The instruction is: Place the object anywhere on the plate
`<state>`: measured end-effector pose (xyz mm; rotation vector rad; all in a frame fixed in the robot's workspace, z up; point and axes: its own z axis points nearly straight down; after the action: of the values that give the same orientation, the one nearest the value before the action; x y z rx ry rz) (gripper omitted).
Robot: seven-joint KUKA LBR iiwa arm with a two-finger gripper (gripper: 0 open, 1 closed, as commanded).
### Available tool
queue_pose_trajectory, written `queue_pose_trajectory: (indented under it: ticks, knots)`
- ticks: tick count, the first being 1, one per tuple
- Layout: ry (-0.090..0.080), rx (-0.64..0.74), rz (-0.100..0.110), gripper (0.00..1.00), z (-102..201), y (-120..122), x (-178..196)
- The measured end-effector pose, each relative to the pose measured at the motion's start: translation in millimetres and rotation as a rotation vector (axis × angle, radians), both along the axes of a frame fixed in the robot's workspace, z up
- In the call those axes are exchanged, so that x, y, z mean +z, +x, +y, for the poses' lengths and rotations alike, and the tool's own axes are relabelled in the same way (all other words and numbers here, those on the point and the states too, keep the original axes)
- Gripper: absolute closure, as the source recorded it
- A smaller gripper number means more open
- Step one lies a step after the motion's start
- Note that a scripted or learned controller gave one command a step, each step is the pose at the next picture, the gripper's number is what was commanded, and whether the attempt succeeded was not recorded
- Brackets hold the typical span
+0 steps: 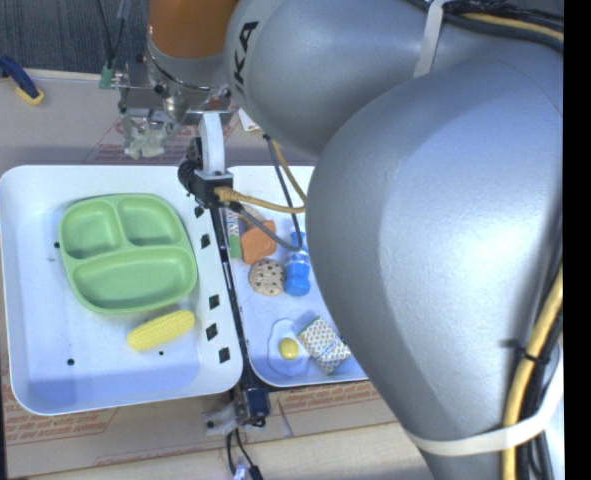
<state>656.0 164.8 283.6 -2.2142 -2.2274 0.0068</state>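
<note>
Lying in the left white bin, the yellow plastic corn cob sits just beside the green three-compartment plate; the gripper hangs beyond the bin's far edge, finger state impossible to tell

A cookie lies in the right bin, with a blue bottle just beside it on the right and an orange block just above it. Nearer the front of that bin a fried egg sits beside a small patterned box. A black divider strip runs between the two bins. On the surface behind the left bin, a blue and yellow clamp lies at the far left corner.
</note>
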Motion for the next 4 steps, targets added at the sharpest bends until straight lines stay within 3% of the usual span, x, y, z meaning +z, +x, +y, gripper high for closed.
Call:
queue_pose_trajectory:
  ticks: [1,2,3,4]
  knots:
    - [0.0,0.0,0.001,1.0,-0.2,-21.7,-46.4]
    - [-0.001,-0.001,0.001,1.0,-88.6,-0.1,-92.4]
    - [0.001,-0.001,-0.002,1.0,-116.9,-5.2,-67.2]
    - [0.002,0.002,-0.002,1.0,-62.5,-9.6,-54.3]
